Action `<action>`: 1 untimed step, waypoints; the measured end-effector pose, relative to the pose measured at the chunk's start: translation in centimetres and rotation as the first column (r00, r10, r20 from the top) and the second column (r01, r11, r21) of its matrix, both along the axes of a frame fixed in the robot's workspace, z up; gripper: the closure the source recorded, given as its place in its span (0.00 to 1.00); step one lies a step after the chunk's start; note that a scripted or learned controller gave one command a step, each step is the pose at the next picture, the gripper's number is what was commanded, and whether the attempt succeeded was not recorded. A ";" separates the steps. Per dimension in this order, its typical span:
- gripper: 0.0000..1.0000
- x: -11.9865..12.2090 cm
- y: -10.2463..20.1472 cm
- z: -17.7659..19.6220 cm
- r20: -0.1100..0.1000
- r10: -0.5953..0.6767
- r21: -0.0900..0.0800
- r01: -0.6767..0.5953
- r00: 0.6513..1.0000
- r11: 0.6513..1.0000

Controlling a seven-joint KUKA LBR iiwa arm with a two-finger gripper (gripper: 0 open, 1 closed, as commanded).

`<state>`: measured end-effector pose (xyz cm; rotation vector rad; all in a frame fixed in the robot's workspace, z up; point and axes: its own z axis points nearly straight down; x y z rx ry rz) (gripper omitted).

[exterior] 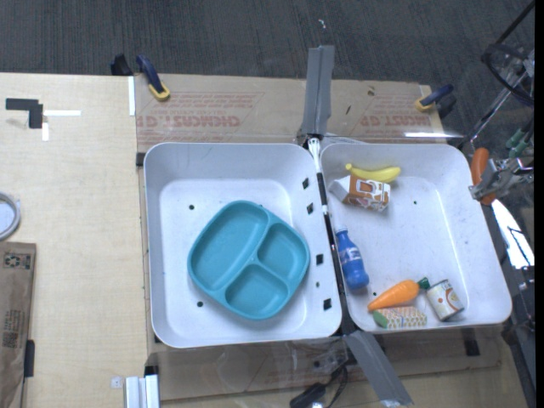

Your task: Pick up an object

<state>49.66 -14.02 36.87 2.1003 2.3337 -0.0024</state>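
Here, banana (374, 172), carton (367, 193), bottle (351, 261), carrot (394, 294) in right bin (476, 228); gripper state unclear

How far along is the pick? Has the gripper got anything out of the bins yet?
Nothing looks picked. The banana, carton, blue bottle, carrot and can all lie in the right bin; the teal tray sits in the left bin. The arm is at the right bin's edge. Left to do: reach, grasp, lift.

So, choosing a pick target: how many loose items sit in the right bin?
6: banana and carton at the back, blue bottle left, carrot, can and packet in front.
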 end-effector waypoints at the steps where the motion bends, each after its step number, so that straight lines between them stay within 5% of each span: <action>1: 0.00 0.0 0.0 0.0 -0.001 0.000 0.000 0.000 1.000 1.000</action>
